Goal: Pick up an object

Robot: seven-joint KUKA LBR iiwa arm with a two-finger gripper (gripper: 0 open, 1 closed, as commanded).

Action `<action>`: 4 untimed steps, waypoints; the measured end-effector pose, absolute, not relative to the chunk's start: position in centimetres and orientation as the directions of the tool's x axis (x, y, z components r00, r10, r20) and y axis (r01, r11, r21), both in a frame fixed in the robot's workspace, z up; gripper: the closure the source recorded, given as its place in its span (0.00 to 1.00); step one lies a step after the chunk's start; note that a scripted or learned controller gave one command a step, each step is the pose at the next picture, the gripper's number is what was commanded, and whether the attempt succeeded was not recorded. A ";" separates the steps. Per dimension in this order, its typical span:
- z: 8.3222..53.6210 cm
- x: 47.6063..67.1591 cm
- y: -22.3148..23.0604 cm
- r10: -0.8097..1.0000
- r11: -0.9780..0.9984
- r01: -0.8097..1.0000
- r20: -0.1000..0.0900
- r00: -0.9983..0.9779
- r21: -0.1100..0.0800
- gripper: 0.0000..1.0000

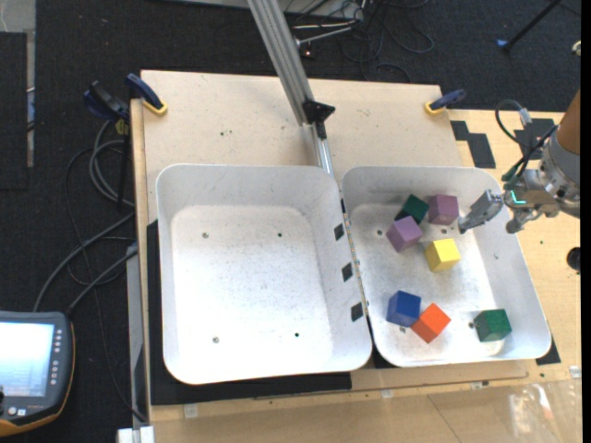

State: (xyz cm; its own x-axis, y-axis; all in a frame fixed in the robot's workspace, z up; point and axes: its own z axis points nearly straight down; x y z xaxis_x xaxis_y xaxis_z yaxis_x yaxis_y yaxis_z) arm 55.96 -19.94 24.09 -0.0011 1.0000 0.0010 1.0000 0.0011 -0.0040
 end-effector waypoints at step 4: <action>9.5 55.6 -21.0 1.000 -0.001 1.000 0.002 0.001 0.000 0.00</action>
State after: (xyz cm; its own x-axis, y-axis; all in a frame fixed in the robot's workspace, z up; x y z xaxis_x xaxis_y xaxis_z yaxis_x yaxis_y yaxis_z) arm 55.59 -21.01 9.50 0.0005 1.0000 0.0024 1.0000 -0.0005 -0.0003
